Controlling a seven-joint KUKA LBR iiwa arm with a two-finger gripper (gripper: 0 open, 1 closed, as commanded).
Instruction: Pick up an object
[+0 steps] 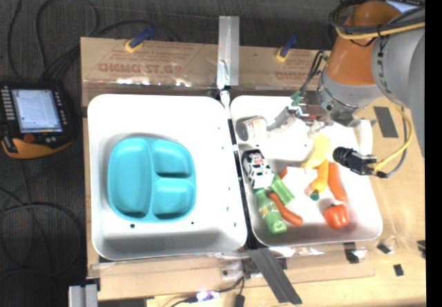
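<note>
The right bin [366, 226] holds several small items. A white cylinder [250, 126] lies on its side at the bin's back left. My gripper [289, 116] hangs just right of it, over the bin's back, with the orange-banded wrist [359, 57] above. Below the gripper lie a white flat piece [293, 152] and a yellow banana [318, 150]. A black-and-white small box [254, 165], a green bottle [269, 212], an orange carrot [288, 210] and a green vegetable [282, 190] sit along the left wall. Two orange pieces [322, 178] [336, 183] and a red pepper [335, 216] lie at the front right.
The left bin [103, 119] carries a turquoise divided plate [150, 178]. A metal divider [228, 50] runs between the bins at the back. A black cable connector [352, 159] hangs off the arm over the right bin. A teach pendant [33, 116] lies on the floor, far left.
</note>
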